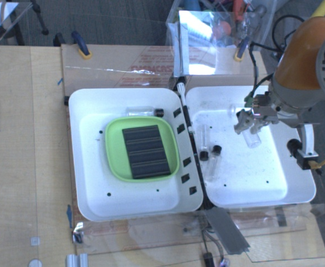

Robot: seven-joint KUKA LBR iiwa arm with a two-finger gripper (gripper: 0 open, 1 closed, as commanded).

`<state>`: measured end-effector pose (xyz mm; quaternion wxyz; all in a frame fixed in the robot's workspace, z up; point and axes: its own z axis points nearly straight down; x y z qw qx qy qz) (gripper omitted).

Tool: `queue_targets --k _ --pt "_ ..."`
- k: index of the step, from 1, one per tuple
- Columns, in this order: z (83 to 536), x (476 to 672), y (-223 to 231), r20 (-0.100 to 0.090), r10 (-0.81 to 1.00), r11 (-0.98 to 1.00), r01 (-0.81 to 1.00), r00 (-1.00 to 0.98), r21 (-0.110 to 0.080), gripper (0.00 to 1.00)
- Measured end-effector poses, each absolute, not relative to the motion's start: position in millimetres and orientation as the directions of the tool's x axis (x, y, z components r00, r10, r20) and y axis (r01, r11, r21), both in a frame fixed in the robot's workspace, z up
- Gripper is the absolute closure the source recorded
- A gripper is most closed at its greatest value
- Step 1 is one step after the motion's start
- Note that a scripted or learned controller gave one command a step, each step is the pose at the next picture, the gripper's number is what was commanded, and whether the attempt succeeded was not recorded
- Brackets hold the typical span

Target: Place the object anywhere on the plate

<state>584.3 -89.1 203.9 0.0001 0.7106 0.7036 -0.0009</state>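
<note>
So the metal two-finger gripper [250, 128] hangs over the glossy right white bin [296, 191], can't tell how its jaws sit, while small clear black-capped vials [207, 152] lie near the divider, apart from the square green plate [113, 166] holding a ribbed dark slab [146, 152].

Green plate [113, 152] bears black ribbed block [146, 151].

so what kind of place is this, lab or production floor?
Likely a robotics lab test bench: two white bins taped to a wooden bench, the arm with loose cabling, and a clear box of mixed test objects behind.
</note>
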Motion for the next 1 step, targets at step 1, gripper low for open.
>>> queue_targets --k 1 --pt "204.0 584.3 -89.1 -0.001 1.000 -0.010 1.000 0.010 -0.001 0.00"
